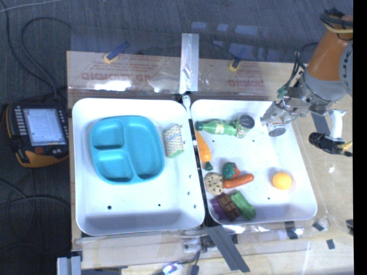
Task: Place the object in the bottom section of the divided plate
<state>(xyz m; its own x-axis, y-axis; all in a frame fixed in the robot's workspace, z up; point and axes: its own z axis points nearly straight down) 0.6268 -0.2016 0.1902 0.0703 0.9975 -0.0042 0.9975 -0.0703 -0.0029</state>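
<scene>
Two white bins side by side on the tabletop: left bin (pixel 86 208) carries the blue divided plate (pixel 126 148), right bin (pixel 304 205) carries the toy food. That split looks deliberate: pick side and place side kept apart, so the arm has to ferry across the middle wall.

Plate sits toward the back-left of its bin, all sections bare. A small wrapped item (pixel 173 140) lies just beside its right rim, off the plate.

Right bin contents: green bottle (pixel 221 128) lying on its side near the back, carrot (pixel 203 148) along the dividing wall, cookie (pixel 214 183), chilli pepper (pixel 237 180), chocolate bar (pixel 225 206), green block (pixel 243 204), orange ball (pixel 281 180) on its own toward the right.

Gripper (pixel 277 121) hangs at the back-right corner of the right bin, tilted in from the right. Can't tell whether it is released or clenched at this resolution; nothing visibly grasped.

Which object is the target isn't given. Judging by position, the bottle's cap end is nearest, just left of the gripper; the ball sits forward of it, apart. My read: still at the pick stage, nothing delivered to the plate's bottom section.
</scene>
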